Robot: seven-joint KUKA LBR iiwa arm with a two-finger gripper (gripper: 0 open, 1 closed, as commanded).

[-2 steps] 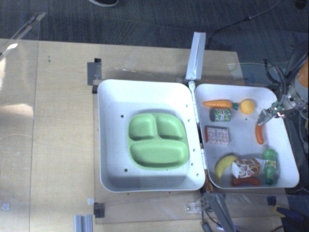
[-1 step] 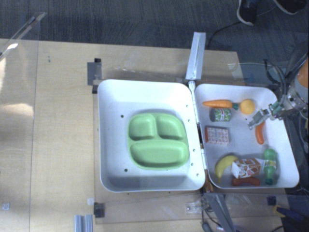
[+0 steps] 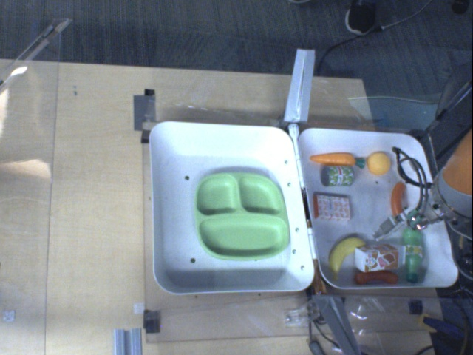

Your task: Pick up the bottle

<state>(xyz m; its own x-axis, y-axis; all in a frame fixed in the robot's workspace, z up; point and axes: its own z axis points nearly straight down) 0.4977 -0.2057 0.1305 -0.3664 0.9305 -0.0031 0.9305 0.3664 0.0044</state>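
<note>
At the right bin's (image 3: pixel 425 143) lower right corner lies the bottle (image 3: pixel 413 254), green and clear, lengthwise along the right wall, its cap toward the far side. Just above that cap sits the gripper (image 3: pixel 403 224), reaching from the arm (image 3: pixel 458 183) at the right edge; whether its fingers are apart or together cannot be told, and nothing shows between them. Beside the bottle on the left are a carton (image 3: pixel 378 258), a banana (image 3: pixel 343 252) and a red sausage (image 3: pixel 375 278). Farther back lie a carrot (image 3: pixel 332 158), a can (image 3: pixel 338 175), a lemon (image 3: pixel 378 163) and a packet (image 3: pixel 332 208). Left of it, the other bin (image 3: pixel 170 191) holds a green 3-part tray (image 3: pixel 242 215).
</note>
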